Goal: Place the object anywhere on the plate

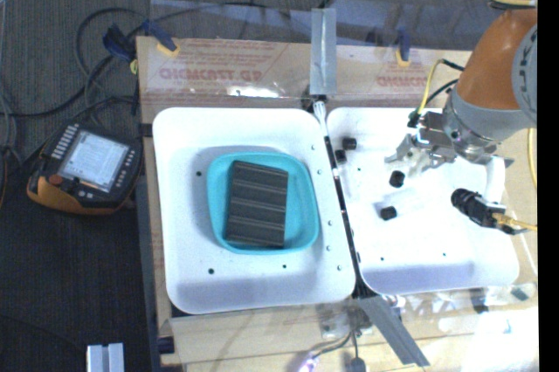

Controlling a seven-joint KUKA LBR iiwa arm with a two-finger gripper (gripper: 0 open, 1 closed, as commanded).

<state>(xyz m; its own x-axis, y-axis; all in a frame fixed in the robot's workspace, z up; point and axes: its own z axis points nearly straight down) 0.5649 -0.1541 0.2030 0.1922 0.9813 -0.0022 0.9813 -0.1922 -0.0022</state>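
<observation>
A dark ridged rectangular block (pixel 257 203) lies flat on the turquoise plate (pixel 301 220) in the middle of the left bin (pixel 175 187). It covers most of the plate's centre. My gripper (pixel 407 162) hangs over the right bin (pixel 437 248), well to the right of the plate and apart from the block. Nothing shows in its grasp. The grey arm with its orange band (pixel 493 56) comes in from the upper right.
A few small dark pieces (pixel 348 141) (pixel 385 210) lie on the right bin's floor near the gripper. A black cable plug (pixel 470 204) hangs off the wrist. A raised rim (pixel 336 187) divides the two bins. A pendant (pixel 87 165) sits on the floor to the left.
</observation>
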